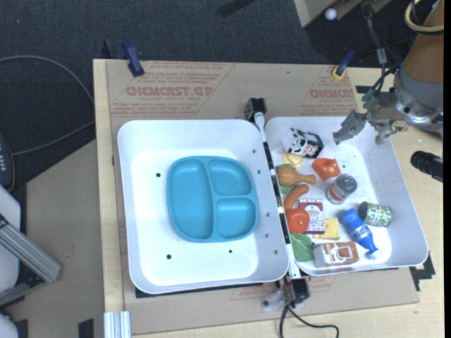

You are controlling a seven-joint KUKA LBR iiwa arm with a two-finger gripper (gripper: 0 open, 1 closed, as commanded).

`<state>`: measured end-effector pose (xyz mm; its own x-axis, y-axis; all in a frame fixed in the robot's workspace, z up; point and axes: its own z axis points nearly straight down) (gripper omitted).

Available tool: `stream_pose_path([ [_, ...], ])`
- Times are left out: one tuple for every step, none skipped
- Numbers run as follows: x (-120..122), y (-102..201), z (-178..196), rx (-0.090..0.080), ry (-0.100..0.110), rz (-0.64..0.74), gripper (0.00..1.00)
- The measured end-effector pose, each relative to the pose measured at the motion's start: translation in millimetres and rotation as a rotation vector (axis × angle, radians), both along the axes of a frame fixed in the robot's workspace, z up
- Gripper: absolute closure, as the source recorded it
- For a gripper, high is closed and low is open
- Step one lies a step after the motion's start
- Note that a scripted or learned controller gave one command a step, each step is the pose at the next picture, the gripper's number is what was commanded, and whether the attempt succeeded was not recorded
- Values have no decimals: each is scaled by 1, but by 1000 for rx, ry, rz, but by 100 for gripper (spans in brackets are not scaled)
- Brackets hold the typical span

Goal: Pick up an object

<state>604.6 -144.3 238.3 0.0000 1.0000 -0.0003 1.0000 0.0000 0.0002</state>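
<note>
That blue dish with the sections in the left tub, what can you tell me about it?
The blue plate is a light blue divided tray, probably plastic, with rounded corners and three compartments: one long one on the left, two smaller ones on the right. It lies flat, face up, near the middle of the left bin, touching nothing but the bin's floor.

Two white bins point(134, 153) sit side by side. One blue divided plate point(211, 197) lies in the left one. The right bin point(402, 189) holds roughly a dozen small toy foods, among them one blue bottle point(358, 231), one green can point(376, 214) and one tomato point(299, 221).
</note>
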Motion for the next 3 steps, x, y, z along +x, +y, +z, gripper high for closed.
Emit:
stream_pose_path([
  [-2, 1, -154, 0, 0, 0, 0],
  [-1, 1, -143, 0, -2, -1, 100],
  [-43, 54, -53, 1, -2, 1, 100],
])
